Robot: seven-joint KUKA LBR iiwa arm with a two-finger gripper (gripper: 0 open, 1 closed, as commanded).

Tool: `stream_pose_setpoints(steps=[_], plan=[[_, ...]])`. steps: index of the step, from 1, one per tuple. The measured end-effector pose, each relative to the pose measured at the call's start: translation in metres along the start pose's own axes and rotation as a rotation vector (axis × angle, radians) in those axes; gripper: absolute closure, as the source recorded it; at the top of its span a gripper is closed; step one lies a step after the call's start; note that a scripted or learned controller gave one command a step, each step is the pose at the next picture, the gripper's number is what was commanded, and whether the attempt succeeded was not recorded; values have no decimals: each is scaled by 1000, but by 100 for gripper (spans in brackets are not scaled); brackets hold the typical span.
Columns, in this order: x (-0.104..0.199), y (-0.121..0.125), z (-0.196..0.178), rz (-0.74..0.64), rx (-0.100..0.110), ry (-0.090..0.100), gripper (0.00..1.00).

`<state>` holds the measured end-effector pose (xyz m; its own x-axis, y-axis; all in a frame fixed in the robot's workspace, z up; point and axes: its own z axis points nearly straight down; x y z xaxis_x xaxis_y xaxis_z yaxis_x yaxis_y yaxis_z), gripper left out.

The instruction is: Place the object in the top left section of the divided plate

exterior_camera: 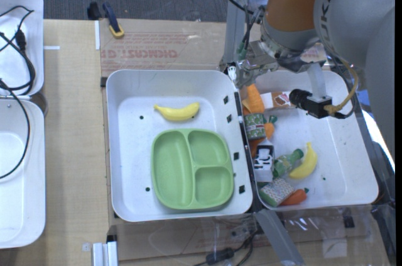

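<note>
Nearest the camera, at the bench's front edge, sits the right bin (352, 192), its six o'clock corner crowded with a green packet (274, 192) lying on an orange carrot-like piece (295, 197).

Up at twelve o'clock of that bin the gripper (251, 73) hangs below the arm (301, 0) with its orange band; I cannot tell how it is set, since the wrist and cables hide it. Directly under it, toward six o'clock, lies an orange wedge (252, 99), then a small green can (255, 126), then a black-and-white box (264, 156). At three o'clock from the gripper a black block (314, 102) sticks out of the arm's hardware over a red-and-white packet (281, 99).

Two bananas are out here. One banana (304, 163) rests in the right bin at about five o'clock from the gripper, touching a green bottle (287, 164). The other, the yellow banana (178, 111), lies in the left bin (125, 151) at about eight o'clock from the gripper, well apart from it, just beyond the twelve o'clock rim of the divided plate (169, 177). That plate is single, pale green, with three sections.

Behind the left bin a cardboard sheet (157, 51) carries red lettering seen upside down and reversed, too skewed for me to read surely. A blue-and-yellow clamp (112, 21) sits at its ten o'clock corner.
</note>
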<state>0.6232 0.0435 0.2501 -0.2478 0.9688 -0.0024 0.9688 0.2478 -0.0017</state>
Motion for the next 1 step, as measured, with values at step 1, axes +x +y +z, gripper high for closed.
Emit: stream_pose_setpoints(steps=[1], plan=[[42,-59,60,24,3,1,100]])
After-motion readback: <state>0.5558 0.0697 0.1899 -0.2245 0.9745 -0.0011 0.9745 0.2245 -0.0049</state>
